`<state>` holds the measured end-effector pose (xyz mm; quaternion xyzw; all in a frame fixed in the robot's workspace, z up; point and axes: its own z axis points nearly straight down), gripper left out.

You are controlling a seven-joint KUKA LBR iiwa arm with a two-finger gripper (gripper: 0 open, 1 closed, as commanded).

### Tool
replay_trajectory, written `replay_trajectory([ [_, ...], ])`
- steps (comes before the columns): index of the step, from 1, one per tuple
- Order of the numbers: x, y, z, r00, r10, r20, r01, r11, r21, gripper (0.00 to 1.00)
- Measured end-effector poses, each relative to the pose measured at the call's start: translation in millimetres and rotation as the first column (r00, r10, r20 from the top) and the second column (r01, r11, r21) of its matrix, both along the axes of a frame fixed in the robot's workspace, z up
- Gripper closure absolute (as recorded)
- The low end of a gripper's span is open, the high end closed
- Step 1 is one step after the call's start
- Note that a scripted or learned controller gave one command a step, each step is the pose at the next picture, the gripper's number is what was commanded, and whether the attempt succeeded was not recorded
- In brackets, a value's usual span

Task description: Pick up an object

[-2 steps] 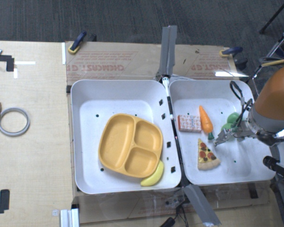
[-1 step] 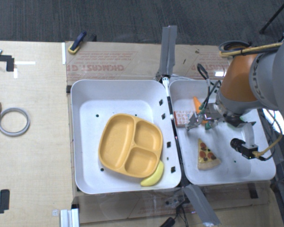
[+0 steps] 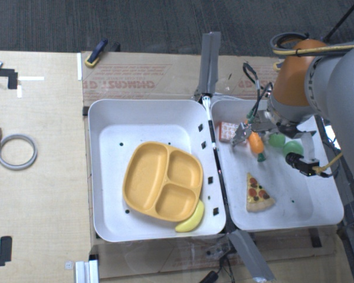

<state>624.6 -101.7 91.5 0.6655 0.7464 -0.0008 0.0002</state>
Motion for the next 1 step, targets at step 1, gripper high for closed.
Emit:
replay_trajectory([
  [1, 0.2, -0.6, 9.1, 1.0, 0.003, 0.0, -0.003, 1.0, -0.002, 1.0],
])
